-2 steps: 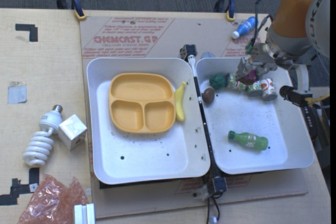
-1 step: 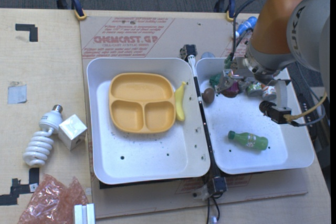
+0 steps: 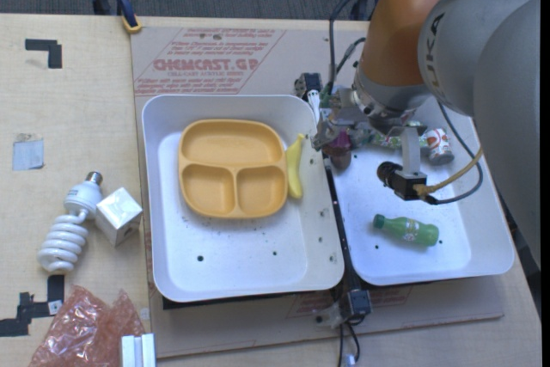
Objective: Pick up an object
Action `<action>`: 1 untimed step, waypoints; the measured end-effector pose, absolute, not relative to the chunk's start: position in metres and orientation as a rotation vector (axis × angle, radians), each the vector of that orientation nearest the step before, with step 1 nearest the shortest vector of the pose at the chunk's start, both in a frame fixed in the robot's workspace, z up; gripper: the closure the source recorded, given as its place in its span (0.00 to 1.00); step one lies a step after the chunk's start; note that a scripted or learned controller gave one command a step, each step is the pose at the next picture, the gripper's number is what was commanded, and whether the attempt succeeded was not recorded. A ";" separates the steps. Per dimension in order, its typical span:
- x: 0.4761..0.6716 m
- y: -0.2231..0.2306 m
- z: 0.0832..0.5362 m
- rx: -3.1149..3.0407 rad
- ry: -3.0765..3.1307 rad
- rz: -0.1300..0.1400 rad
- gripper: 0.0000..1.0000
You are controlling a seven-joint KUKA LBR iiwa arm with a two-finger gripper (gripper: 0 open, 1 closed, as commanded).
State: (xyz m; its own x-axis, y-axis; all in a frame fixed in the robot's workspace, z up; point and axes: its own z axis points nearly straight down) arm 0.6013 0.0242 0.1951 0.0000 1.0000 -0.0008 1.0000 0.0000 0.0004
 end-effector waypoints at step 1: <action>0.629 0.089 0.242 2.219 2.223 -0.002 1.00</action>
